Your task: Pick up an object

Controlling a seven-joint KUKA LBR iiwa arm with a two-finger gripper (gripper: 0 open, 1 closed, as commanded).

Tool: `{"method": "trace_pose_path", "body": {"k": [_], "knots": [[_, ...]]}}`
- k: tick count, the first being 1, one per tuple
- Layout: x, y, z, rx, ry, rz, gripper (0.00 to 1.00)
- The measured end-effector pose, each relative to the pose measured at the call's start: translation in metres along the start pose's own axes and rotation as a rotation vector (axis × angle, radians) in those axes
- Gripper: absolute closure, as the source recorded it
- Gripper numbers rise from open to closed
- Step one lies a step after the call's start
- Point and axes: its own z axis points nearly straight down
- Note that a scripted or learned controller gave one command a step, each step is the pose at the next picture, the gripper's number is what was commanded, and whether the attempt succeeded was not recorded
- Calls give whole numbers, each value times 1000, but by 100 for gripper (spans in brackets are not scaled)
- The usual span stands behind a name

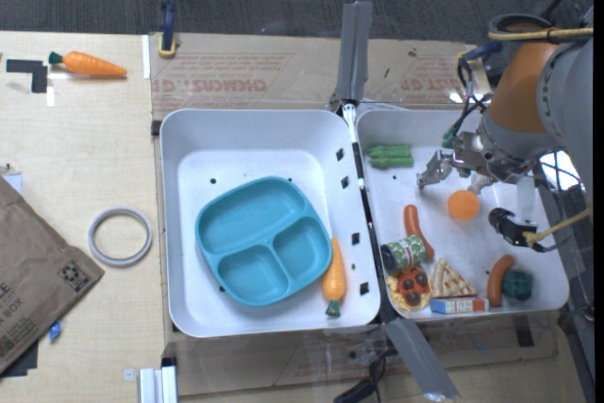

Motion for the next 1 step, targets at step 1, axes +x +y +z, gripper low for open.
{"method": "trace_pose_path", "body": {"k": [1], "knots": [[-55, -39, 0, 2, 1, -23, 0]]}}
